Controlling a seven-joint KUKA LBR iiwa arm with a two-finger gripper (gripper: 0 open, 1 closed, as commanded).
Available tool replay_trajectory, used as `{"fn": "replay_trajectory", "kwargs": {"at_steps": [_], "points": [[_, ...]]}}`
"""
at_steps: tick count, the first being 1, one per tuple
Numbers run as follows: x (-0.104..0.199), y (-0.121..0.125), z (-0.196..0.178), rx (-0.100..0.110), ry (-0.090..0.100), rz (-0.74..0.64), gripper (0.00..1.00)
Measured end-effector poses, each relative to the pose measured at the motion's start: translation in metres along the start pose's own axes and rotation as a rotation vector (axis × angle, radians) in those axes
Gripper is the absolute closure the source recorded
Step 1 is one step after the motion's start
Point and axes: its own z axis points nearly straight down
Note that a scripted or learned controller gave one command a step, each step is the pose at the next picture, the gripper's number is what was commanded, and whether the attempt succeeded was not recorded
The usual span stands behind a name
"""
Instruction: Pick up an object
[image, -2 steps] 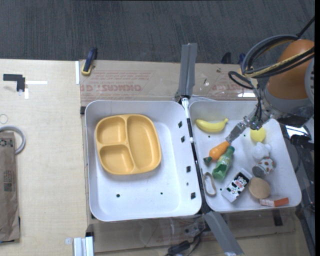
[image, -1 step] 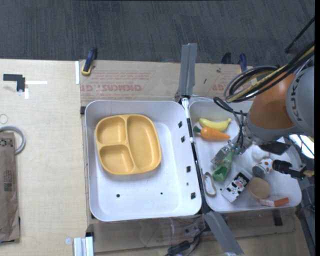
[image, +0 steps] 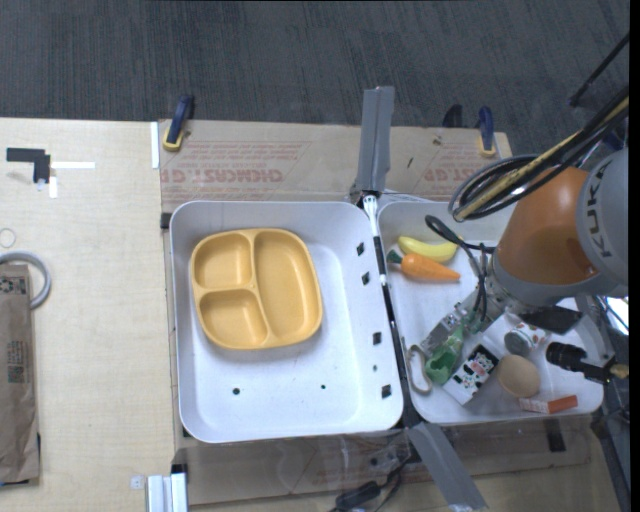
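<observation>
My gripper (image: 458, 332) reaches down into the right bin (image: 430, 405), below the arm's orange band. Its tip sits over a green object (image: 440, 366) near the bin's left wall, and I cannot make out whether they touch. A yellow banana (image: 425, 248) and an orange carrot (image: 428, 268) lie at the bin's far left. A tan egg-shaped object (image: 518, 376), a black-and-white patterned card (image: 472, 373) and a thin orange stick (image: 548, 404) lie near the front. The arm hides much of the bin's right part.
The left bin (image: 290, 400) holds a yellow three-part plate (image: 256, 288). A metal divider rail (image: 382, 290) runs between the bins. A brown paper bag (image: 15, 370) lies at the bench's left edge. Black cables (image: 520, 175) hang above the arm.
</observation>
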Motion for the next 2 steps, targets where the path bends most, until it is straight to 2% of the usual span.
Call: {"fn": "replay_trajectory", "kwargs": {"at_steps": [1, 2], "points": [[-0.0129, -0.0459, 0.0003, 0.001, 0.002, 0.192, 0.0], [-0.0138, -0.0457, -0.0088, 0.0, 0.0, 0.196, 1.0]]}}
